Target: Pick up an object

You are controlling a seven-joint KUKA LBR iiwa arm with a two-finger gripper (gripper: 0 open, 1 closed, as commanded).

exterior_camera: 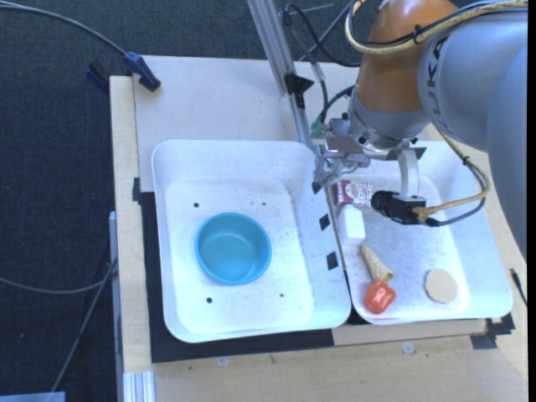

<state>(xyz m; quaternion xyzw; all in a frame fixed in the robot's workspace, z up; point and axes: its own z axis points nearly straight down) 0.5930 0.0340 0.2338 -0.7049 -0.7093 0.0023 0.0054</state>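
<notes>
Orange-banded arm (402, 57) hangs over the right bin (477, 249); hand (335, 174) state unclear.

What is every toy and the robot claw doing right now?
blue bowl: upright in the left bin.
white bottle: lying flat in the right bin, under the gripper.
ice cream cone: lying on its side.
red toy: resting near the front rim.
tan disc: lying flat.
gripper: low over the bottle.
</notes>
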